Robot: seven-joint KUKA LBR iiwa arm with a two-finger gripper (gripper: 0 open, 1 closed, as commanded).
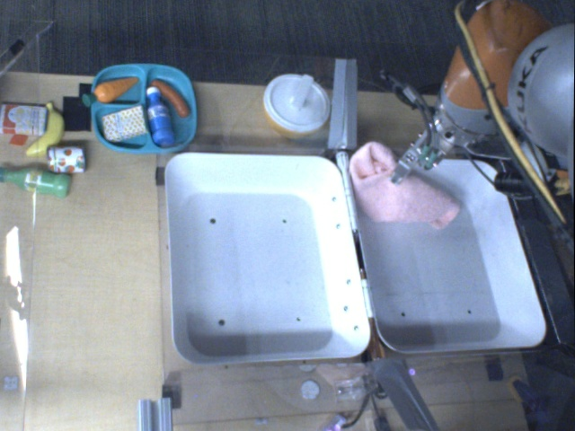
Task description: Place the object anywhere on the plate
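Hovering over right bin (503, 268), our gripper (406, 171) hangs at upper edge of pink cloth (400, 196); we cannot tell how pincer stands. Cloth lies crumpled in bin's far left corner, against wall beside left bin (260, 259). Beyond bins, on bench: blue divided plate (184, 115) with toy food, white lidded cup (296, 103).

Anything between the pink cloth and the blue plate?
Camera view: a lidded white container and a grey post lie between the pink cloth and blue plate.
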